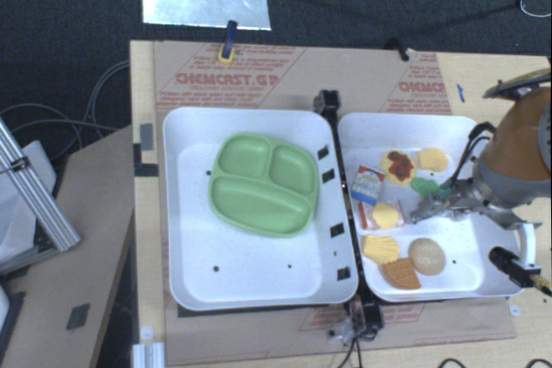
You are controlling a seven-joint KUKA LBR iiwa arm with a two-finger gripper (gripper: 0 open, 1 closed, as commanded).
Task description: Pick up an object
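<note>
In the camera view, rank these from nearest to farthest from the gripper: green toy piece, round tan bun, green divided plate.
1. Green toy piece, right bin, just beside the gripper.
2. Round tan bun, right bin, below it.
3. Green divided plate, left bin, far across.

The word "CHEMCAST GP" is printed in red capitals on the brown paper-faced sheet [259, 69] lying under the two bins, and is read at its upper left. The same red print is repeated at the upper right of that sheet, turned at a slant. A small red-and-white carton [367, 184] bears print too small to be read.
</note>
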